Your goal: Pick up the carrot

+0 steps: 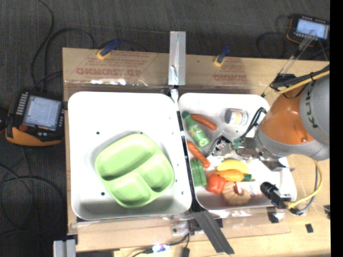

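**Carrot at the left wall of the right bin, gripper poised nearby**

The carrot lies slantwise in the right bin, close against the wall it shares with the left bin. A green bottle touches its upper end and a green vegetable lies just below it, so it is hemmed in on both ends; I judge a grasp across its middle the least crowded option. A second orange piece lies above the bottle and could be mistaken for the target. To the right are a red pepper, a yellow banana, a brown bread-like item and a can near the far wall.

My gripper sits over the middle of this bin, near the carrot but apart from it, with nothing visibly between its fingers; whether it is wide or narrow I cannot tell. My arm enters from the right, covering part of the bin.

The left bin holds a green divided plate. Both bins rest on the counter.
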Motion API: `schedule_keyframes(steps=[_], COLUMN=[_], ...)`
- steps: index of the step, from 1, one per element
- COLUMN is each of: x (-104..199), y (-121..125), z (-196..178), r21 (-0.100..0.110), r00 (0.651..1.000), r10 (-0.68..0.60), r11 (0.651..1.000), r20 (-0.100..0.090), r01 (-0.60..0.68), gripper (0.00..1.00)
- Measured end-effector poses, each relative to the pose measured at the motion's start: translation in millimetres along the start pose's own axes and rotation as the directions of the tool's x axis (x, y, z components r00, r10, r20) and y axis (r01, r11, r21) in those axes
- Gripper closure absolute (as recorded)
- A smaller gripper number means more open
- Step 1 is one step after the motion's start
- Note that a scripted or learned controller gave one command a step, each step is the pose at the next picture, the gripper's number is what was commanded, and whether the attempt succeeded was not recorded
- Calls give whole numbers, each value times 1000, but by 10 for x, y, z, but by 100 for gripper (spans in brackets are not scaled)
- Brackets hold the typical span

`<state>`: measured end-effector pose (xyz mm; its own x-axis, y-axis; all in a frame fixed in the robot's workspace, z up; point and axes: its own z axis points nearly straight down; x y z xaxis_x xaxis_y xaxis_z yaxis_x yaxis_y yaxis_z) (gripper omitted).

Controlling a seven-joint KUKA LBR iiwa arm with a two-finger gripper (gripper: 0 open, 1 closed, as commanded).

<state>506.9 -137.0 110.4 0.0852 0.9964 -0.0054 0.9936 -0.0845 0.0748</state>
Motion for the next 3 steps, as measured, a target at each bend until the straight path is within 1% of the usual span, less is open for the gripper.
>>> schedule_keyframes(steps=[1, 2, 3], x=[1, 194, 225], y=[-63, -223, -220], z=[21, 186, 101], r21=[22, 47, 46], r00=[959, 787, 785], r10=[-282, -616, -618], r11=[959, 785, 784], r20=[-14, -32, -37], r01=[282, 617, 619], gripper=[0, 0, 100])
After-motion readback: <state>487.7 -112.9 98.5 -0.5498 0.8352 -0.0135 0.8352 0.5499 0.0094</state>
